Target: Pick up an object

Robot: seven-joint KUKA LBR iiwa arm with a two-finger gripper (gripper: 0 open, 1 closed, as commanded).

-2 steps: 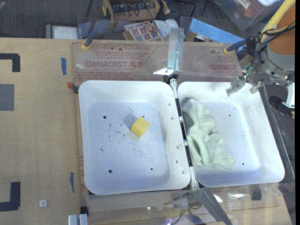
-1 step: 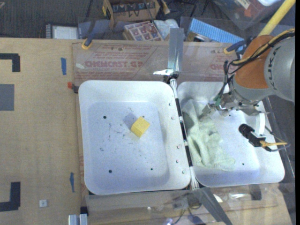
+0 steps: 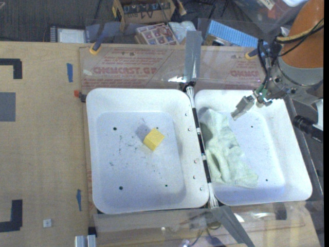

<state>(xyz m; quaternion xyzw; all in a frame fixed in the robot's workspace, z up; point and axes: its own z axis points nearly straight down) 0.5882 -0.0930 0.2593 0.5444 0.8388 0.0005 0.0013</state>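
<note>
A small yellow cube [image 3: 153,139] lies near the middle of the left bin [image 3: 103,189]. A crumpled pale green cloth [image 3: 224,152] fills the left half of the right bin [image 3: 288,184], from the far wall down to the near side. My gripper [image 3: 240,108] hangs over the far part of the right bin, just right of the cloth's upper end and above it. Nothing shows in its grasp. The grey arm with its orange band [image 3: 308,30] reaches in from the upper right.
A metal divider strip [image 3: 192,55] runs behind the seam between the two bins. Boxes, cables and clutter [image 3: 154,32] lie beyond the bench's far edge. The wooden bench top [image 3: 41,138] stretches left of the bins.
</note>
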